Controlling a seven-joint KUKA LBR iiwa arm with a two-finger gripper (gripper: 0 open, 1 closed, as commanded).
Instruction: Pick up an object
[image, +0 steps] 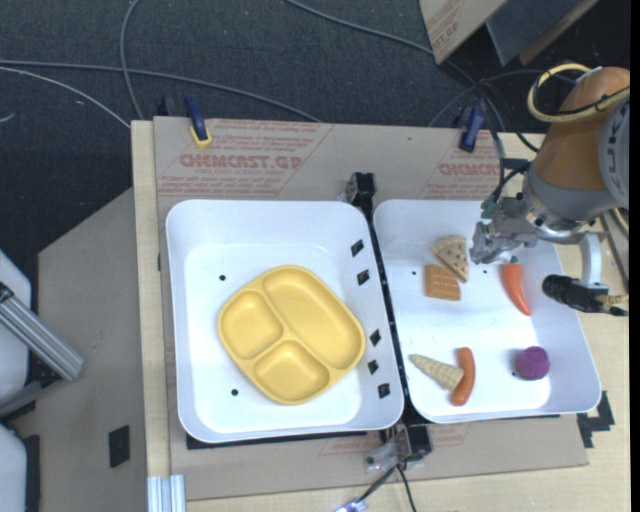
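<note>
Currently catalogued, camera view from above at a slant.

Desk (250, 150): brown board surface with red lettering, carrying two shallow white bins side by side; blue clamps at its far edge.

Left bin (190, 300): holds one yellow divided tray (290, 333), three compartments, lying flat near the bin's middle.

Right bin (560, 395): holds six small toy food items.
- Wedge-shaped sandwich piece (453, 257), far part of the bin, just beside the gripper.
- Tan square cracker (442, 282), touching or nearly touching the near side of the wedge.
- Orange carrot (516, 287), lying lengthwise just beside the gripper, on its near right.
- Waffle cone (436, 369), on its side in the near part of the bin.
- Reddish sausage (463, 376), against the cone's wide end.
- Purple round item (532, 363), near right, apart from the others.

Arm (585, 130): grey with an orange band, reaching in from the right over the right bin's far corner.

Gripper (487, 244): low over the far part of the right bin, between the wedge and the carrot. Finger spread cannot be told at this angle; nothing is seen held.
</note>
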